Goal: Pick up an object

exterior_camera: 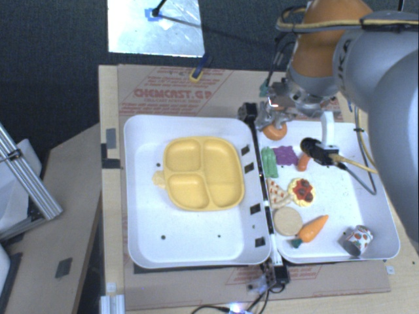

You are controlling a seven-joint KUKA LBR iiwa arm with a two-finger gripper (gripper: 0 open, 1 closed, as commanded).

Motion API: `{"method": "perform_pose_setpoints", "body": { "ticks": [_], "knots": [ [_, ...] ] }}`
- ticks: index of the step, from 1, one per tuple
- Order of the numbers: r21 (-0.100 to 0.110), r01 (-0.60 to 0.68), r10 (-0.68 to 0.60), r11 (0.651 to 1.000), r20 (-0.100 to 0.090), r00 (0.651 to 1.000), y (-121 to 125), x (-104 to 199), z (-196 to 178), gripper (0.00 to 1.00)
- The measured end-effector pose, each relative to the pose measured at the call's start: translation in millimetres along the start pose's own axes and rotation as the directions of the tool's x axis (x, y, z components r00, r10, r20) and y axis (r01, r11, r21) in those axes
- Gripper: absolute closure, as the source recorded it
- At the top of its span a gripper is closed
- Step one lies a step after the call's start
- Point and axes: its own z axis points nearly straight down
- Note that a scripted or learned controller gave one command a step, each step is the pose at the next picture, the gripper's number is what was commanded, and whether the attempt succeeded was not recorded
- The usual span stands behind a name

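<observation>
My gripper (273, 119) hangs over the far left corner of the right bin (380, 224), by the divider between the bins. An orange round toy (275, 133) lies right under it, touching or nearly touching it. Just nearer in the same bin lie a green pod (269, 163), a purple piece (285, 154) and a small orange-red piece (303, 161). Nearer still are a pizza slice (278, 193), a round pizza (302, 191), a tan cookie (287, 221), a carrot (312, 228) and a small grey and red object (355, 239).
The left bin (141, 231) holds a yellow divided plate (200, 173). The arm's grey body and orange band (327, 25) cover the far right of the right bin. A black connector with a yellow cable (319, 152) hangs over that bin.
</observation>
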Motion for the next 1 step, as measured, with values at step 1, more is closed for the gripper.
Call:
{"method": "perform_pose_setpoints", "body": {
  "ticks": [1],
  "knots": [
    [0.002,-0.005,0.005,1.000,0.001,1.000,-14.0,-9.8,6.1,1.00]
  ]
}}
